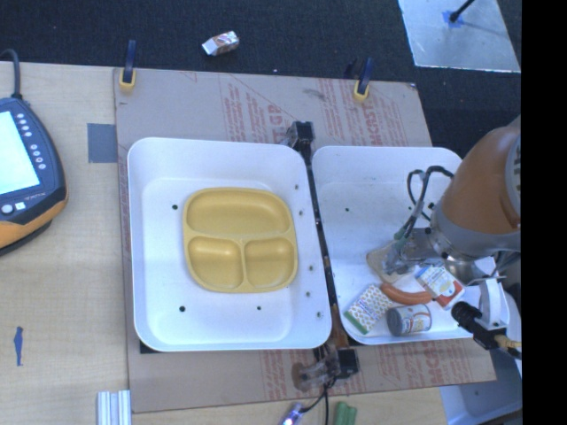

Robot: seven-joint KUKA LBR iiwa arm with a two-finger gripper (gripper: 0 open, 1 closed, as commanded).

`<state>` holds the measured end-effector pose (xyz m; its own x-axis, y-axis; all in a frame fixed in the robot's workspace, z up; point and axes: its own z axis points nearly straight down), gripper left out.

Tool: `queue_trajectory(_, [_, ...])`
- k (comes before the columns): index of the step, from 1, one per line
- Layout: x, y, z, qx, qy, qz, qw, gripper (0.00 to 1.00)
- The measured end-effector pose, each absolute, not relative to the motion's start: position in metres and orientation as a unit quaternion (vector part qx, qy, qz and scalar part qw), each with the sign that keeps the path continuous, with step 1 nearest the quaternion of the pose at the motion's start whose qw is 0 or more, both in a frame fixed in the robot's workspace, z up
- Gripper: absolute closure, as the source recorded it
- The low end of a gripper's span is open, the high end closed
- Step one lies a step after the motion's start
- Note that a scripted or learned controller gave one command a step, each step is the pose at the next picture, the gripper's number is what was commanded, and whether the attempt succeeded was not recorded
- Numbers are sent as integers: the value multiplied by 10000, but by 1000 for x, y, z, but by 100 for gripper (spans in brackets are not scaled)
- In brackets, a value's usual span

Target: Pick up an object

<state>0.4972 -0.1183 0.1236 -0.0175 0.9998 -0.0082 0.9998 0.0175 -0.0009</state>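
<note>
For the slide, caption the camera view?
KUKA arm reaches into right bin over small objects; yellow divided tray sits in left bin.

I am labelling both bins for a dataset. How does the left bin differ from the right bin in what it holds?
The left bin holds one thing, a yellow divided tray lying flat near its middle; the right bin holds several small things crowded at its near corner, among them a small can and an orange sausage-like item. The arm reaches into the right bin, not the left bin. Both are shallow and white.

Faint red printed lettering on the cardboard sheet [266, 104], too blurred to read.
</note>
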Motion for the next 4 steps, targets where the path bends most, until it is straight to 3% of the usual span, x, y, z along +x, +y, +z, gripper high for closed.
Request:
queue_trajectory(1, [497,-118,124,7002,7139,-36,28,0])
queue_trajectory(2, [545,-121,93,7046,7096,-8,8,0])
queue_trajectory(3, [508,-136,93,7045,7097,-6,9,0])
queue_trajectory(4, [570,-163,146,7061,7081,-3,-4,0])
